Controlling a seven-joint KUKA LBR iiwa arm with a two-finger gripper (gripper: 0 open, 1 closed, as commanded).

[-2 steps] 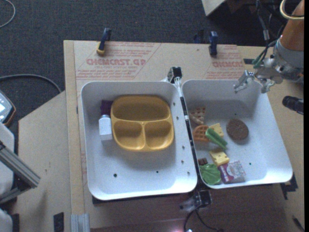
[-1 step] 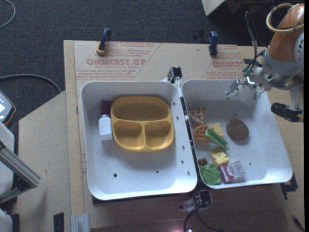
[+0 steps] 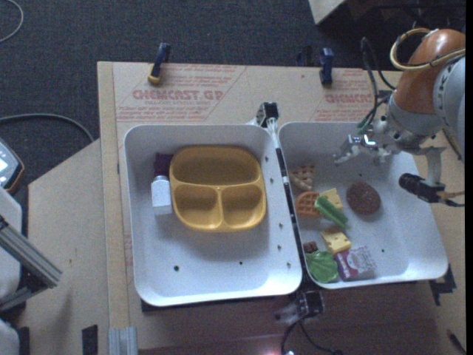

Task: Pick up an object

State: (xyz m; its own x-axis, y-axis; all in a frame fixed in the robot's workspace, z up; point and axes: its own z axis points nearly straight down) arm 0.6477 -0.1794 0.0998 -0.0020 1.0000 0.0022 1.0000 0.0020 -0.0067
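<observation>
The claw [image 3: 353, 151] hovers in the right bin [image 3: 425, 235], holding nothing; whether its fingers are apart, I cannot tell. The brown patty [image 3: 363, 197] lies at its five o'clock, near.

The arm [image 3: 432, 76] reaches leftward, its gripper [image 3: 353, 151] hanging low.

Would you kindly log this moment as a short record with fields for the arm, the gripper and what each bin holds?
arm: reaches in from the right, over the right bin
gripper: above the right bin's far part, nothing visibly held
left bin: yellow divided plate, small white bottle beside it
right bin: brown round patty, waffle, cheese pieces, green leaf
</observation>
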